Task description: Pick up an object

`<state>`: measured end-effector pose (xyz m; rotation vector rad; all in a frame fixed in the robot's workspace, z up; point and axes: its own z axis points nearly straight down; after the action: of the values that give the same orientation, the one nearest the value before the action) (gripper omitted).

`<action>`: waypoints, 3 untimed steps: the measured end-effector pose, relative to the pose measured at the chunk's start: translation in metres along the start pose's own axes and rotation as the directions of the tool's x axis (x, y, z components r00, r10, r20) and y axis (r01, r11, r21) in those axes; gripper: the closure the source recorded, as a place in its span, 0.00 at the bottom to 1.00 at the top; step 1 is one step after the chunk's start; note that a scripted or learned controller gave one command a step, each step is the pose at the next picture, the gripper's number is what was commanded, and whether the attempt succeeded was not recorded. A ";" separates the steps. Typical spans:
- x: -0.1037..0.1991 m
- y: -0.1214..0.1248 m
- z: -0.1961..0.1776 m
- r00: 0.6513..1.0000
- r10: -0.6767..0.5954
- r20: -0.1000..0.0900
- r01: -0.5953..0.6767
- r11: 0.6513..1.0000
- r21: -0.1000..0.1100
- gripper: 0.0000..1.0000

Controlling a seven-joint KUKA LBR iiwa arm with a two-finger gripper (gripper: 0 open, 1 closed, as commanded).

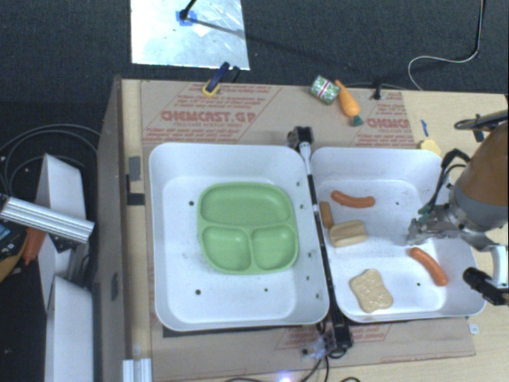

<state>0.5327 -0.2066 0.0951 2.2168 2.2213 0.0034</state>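
Note:
The right bin (382, 169) holds several toy foods: an orange-red sausage (352, 200) toward the back, a tan bread block (347, 233) at the left, a small brown piece (325, 213) against the left wall, a beige cracker-like slice (371, 290) at the front, and a second orange sausage (429, 266) at the right. My gripper (423, 228) hangs low over the right side of this bin, just above and left of the second sausage. Nothing shows between its fingers.
The left bin (171, 173) holds a green divided plate (246, 227). A toy carrot (347, 102) and a small green can (324, 89) lie on the cardboard behind the bins. The grey arm with its orange band (487, 173) comes in from the right edge.

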 end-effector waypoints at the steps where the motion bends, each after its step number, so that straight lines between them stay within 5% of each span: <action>1: 0.000 0.000 0.000 1.000 0.000 0.000 0.000 1.000 0.000 0.00; 2: 0.000 -0.033 0.011 1.000 0.001 0.000 -0.001 1.000 0.003 0.00; 3: 0.000 0.085 -0.084 1.000 -0.002 0.001 0.002 1.000 -0.003 0.00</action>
<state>0.6174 -0.2060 0.1798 2.2123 2.2216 0.0051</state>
